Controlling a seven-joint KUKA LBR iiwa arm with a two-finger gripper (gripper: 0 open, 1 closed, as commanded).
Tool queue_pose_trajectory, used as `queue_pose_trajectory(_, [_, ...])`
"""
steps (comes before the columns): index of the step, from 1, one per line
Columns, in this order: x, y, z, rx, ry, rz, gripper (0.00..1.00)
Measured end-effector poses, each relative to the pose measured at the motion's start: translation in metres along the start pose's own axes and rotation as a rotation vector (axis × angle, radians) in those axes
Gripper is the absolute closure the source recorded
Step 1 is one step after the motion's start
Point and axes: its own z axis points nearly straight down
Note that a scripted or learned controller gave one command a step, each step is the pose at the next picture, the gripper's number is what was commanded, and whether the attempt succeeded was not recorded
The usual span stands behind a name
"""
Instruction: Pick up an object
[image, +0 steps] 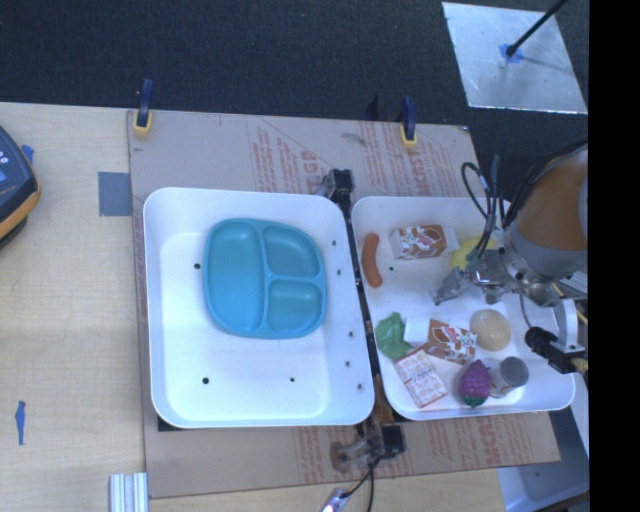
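My gripper hangs over the middle of the right bin, with the grey arm and its orange band reaching in from the right. It sits just above bare bin floor, between a snack packet behind it and a red-and-white packet in front. A cream ball lies to its right and a yellow item peeks out behind the wrist. Nothing shows in its grasp.
The right bin also holds a brown sausage, a green crumpled piece, a small printed packet, a purple lump and a grey can. The left bin carries a blue divided plate.
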Motion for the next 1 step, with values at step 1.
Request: queue_pose_trajectory(1, [0.0128, 0.0819, -0.0021, 0.027, 0.003, -0.003, 0.00])
